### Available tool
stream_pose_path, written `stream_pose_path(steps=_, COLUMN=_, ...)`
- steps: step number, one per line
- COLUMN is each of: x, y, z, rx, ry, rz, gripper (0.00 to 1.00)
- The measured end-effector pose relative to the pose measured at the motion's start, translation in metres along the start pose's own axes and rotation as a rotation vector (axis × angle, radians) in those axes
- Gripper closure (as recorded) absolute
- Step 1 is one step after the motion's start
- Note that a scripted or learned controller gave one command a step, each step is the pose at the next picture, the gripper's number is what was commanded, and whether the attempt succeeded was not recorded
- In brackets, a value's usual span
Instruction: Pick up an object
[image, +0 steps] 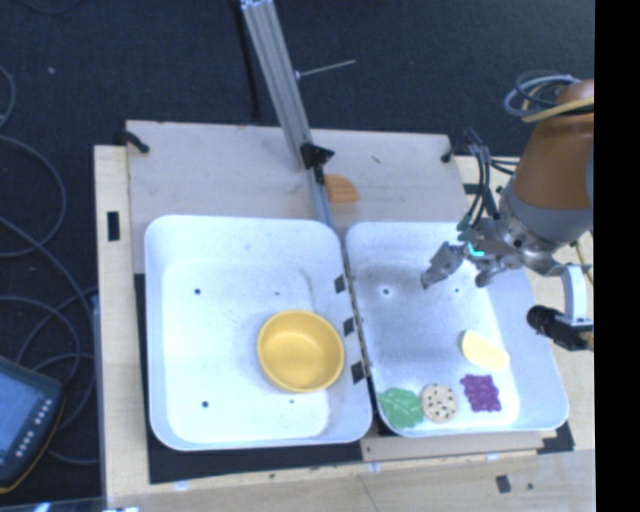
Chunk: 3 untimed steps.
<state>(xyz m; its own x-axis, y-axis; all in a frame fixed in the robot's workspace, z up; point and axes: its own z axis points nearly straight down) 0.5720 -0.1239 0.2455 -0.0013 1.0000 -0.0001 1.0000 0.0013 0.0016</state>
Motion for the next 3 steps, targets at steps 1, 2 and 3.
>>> stream_pose_path(steps=1, x=0.002, y=-0.006, z=0.045, rx=0.004, ry=-0.001, rz=0.002, gripper=0.00)
stream_pose_path(steps=2, x=0.008, y=-0.010, z=0.105, rx=0.007, ry=-0.001, rz=0.003, gripper=0.00)
stream_pose_path(steps=3, x=0.007, y=-0.010, z=0.147, rx=0.002, ry=-0.002, rz=0.004, gripper=0.00)
